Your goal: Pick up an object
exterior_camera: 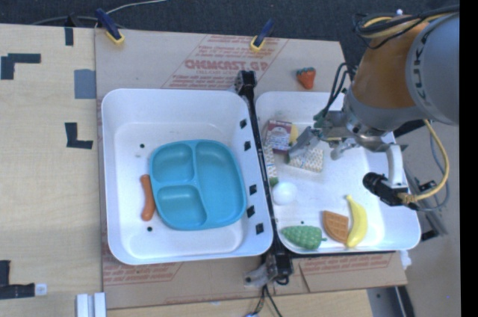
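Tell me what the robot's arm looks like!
The arm is big and round, grey with a wide orange band above the wrist. Dark letters run along the grey part. Yellow and black cables loop over it, and another yellow cable hangs down beside it. At the end is a small grey metal tool.

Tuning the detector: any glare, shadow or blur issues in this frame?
Camera view: lighting is even and soft; the white bins look bright but keep their edges, no hard glare. The arm throws a faint shadow around the end effector. Small items like the white ball wash into the bin floor. Overall slightly soft and low-resolution; box print is unreadable.
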`<state>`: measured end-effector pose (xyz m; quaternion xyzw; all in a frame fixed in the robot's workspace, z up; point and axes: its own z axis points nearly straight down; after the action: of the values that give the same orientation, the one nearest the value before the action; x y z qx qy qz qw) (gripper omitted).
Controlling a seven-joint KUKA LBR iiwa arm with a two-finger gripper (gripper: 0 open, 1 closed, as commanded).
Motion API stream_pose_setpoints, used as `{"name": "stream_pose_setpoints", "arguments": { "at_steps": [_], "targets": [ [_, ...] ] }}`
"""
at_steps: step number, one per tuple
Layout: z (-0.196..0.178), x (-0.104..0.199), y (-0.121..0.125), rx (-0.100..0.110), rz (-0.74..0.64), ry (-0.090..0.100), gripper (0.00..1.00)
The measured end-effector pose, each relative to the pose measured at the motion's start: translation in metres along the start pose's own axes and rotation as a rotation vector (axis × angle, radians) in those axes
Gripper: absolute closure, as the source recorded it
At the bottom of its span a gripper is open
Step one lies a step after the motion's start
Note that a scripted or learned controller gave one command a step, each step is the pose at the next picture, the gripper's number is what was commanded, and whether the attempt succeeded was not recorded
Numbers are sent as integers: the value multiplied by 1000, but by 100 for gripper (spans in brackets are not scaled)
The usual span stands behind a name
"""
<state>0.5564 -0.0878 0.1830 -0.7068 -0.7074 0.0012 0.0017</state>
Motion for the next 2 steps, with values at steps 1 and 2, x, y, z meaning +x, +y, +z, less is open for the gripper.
{"name": "stream_pose_setpoints", "arguments": {
  "at_steps": [1, 2],
  "targets": [
    [45, -7, 33, -1, 0, -1, 0],
    [93, -18, 39, -13, 1, -6, 0]
  ]
}}
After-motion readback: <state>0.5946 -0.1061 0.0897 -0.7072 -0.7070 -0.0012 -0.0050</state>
